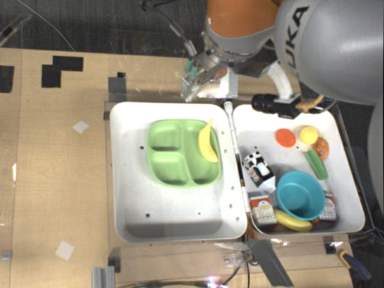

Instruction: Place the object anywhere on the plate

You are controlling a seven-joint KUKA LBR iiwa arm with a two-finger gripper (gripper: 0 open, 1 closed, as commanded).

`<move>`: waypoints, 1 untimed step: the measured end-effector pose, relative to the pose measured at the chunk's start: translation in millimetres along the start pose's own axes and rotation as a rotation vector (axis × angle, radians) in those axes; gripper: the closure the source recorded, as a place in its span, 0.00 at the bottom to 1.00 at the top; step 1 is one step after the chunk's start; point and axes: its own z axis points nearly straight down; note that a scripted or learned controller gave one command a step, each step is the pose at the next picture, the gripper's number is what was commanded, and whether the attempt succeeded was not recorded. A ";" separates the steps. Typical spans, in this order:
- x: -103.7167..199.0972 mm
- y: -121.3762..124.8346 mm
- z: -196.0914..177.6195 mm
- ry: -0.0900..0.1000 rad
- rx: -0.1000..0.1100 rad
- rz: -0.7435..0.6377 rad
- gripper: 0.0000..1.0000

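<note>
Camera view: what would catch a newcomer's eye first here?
The big grey arm with its orange band fills the top right, its gripper hanging above the bins' far edge. In the left bin, a yellow banana lies on the right side of the green divided plate. The right bin is crowded with small items around a teal bowl.

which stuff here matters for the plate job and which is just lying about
Job: green plate, banana lying on its right side, claw above the bins.

Lying about: blue bowl, second banana, toy cow, orange disc, green pepper.
</note>
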 end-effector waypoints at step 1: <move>38.0 -3.1 20.7 0.005 0.010 -0.054 1.00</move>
